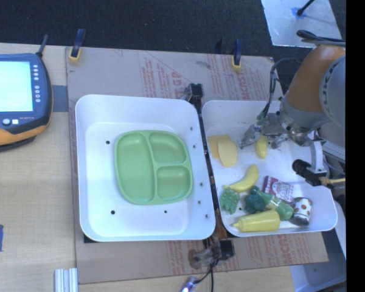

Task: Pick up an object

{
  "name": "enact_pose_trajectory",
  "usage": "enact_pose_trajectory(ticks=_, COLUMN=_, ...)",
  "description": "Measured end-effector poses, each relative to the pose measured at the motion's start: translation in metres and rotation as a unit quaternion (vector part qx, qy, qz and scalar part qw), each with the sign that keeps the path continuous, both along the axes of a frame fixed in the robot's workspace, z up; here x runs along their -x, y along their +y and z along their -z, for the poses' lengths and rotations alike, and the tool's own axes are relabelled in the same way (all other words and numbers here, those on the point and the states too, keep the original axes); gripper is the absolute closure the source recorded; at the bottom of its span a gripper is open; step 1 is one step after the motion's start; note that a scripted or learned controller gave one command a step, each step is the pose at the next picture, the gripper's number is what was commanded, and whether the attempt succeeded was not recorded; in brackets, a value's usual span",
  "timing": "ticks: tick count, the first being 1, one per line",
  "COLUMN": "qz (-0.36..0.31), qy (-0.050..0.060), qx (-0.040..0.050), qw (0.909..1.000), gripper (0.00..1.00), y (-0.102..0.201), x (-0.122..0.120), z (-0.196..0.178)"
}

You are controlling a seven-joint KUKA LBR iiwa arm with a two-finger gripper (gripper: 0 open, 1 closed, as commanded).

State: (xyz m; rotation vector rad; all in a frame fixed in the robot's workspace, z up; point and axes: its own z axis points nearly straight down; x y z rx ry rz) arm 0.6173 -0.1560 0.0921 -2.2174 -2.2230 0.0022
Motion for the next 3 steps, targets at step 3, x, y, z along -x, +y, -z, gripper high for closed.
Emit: enact_pose_trajectory(ticks=3, qz=-0.001, qy=0.000, qx=-0.0003, qw=1.0000, gripper=1.00, y=0.128, x=0.051, z=-0.139)
